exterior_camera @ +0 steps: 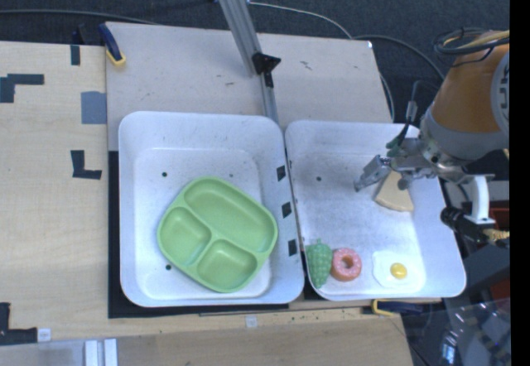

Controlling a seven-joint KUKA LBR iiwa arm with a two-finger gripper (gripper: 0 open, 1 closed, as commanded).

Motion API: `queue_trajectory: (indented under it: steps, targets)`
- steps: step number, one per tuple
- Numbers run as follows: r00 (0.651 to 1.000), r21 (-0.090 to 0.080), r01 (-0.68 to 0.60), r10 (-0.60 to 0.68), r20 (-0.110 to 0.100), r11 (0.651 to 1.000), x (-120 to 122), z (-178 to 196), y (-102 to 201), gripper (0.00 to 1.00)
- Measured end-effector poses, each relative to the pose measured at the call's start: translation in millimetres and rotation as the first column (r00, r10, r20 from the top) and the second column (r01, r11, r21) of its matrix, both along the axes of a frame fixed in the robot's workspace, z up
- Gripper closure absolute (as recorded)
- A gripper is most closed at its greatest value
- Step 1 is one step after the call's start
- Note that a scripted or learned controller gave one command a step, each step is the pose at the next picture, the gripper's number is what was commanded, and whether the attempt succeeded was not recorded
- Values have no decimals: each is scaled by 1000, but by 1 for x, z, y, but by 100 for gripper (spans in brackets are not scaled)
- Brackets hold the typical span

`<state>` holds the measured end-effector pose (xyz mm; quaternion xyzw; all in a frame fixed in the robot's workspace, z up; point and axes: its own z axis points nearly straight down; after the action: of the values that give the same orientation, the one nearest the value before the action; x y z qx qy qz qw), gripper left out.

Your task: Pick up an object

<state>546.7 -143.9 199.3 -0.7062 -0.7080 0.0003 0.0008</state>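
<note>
A: Where is the hand [383, 176]?

B: It is over the right bin [331, 149], low, with its fingers spread open and nothing between them. A tan wedge [396, 198] lies just beside it, maybe touching.

A: And the other things?

B: At the near edge of that bin lie a green toy [319, 262], a pink donut [346, 264] and a fried egg [397, 271]. The left bin [141, 141] holds a green tray [217, 233].

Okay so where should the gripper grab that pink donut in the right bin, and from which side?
Judging by its pose, come straight down on the pink donut and pinch across the ring front to back. It lies flat, with the green toy close on its left and the fried egg to its right, so sideways room looks tight.
</note>
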Motion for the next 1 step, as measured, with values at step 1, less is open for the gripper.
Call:
queue_trajectory:
  steps: [1]
  targets:
    - [1000, 0, 0, 0, 0, 1000, 0, 0, 0, 0]
